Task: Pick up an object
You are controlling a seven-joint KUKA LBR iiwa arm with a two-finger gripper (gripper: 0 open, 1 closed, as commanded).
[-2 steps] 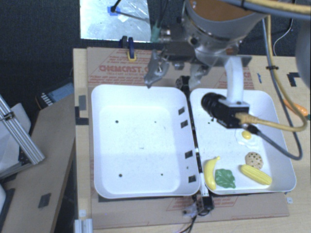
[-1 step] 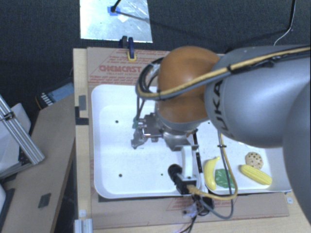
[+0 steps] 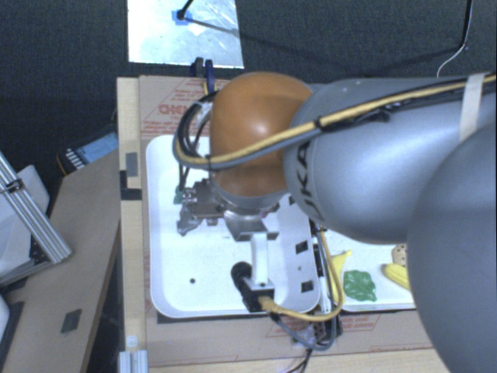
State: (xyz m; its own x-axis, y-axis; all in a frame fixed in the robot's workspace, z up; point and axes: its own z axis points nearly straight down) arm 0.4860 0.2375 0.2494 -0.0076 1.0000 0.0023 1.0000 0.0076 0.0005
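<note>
Gripper: the gripper (image 3: 196,208) hangs under the orange wrist, over the back half of the left-hand bin (image 3: 167,290). I cannot tell whether it is spread or pressed together.
Things to pick: a green lump (image 3: 359,284) and a yellow curved piece (image 3: 394,274) lie close together in the right-hand bin (image 3: 380,308), near its front rim.
Direction: both lie to the view's right of the gripper and nearer the front, across the wall between the bins.
Long axis: the yellow piece seems to run slantwise, partly hidden under the arm (image 3: 404,162). The green lump is roundish.
Likely move: rightward and forward, reaching the green lump first.
</note>
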